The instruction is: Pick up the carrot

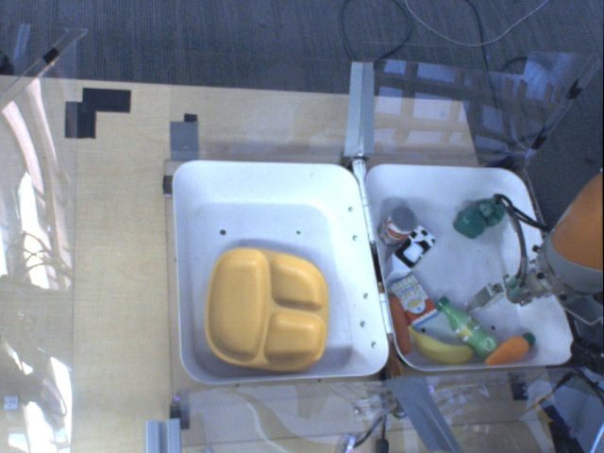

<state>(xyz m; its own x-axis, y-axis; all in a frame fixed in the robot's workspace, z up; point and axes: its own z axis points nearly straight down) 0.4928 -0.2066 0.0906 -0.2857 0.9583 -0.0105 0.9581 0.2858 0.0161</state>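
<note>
The carrot (511, 349) lies in the right bin's (444, 179) near right corner beside a banana (444, 348), likely light, stiff, smooth plastic best pinched across its orange middle, while the gripper (493, 294) hovers just above it, seemingly empty.

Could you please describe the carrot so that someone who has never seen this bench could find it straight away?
Look in the right-hand white bin, at its near right corner. The carrot lies there, just right of the green bottle and the yellow banana. It is the only orange item, short and tapered, with a small green top.
</note>
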